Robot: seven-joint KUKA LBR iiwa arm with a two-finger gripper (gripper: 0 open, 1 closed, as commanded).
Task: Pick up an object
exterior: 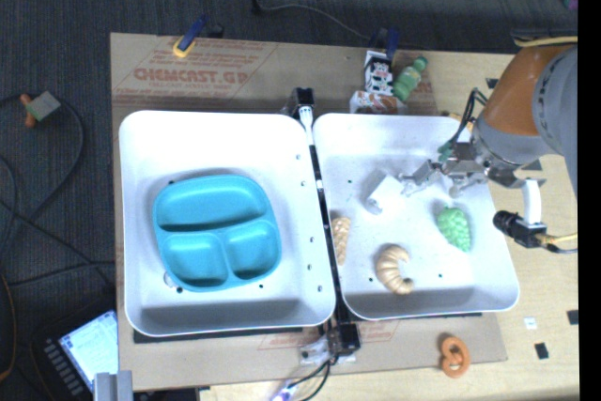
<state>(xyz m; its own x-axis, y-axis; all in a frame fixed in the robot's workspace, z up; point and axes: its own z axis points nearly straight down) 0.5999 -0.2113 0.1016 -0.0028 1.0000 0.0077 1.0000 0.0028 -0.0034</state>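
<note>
A white block (pixel 383 193) lies just left of the gripper (pixel 434 174) (finger spread unclear); the arm (pixel 526 108) reaches low over the right bin (pixel 488 296).

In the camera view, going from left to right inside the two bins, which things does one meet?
Blue tray → small pastry → white block → croissant → green grapes.

The right bin (pixel 488 291) holds four loose things. A small white block (pixel 382 193) lies tilted near the middle of its floor. A green bunch of grapes (pixel 455 226) lies to the right. A tan croissant (pixel 394 266), curled, rests toward the near wall. A pale bread roll (pixel 340 238) lies against the left wall.
</note>
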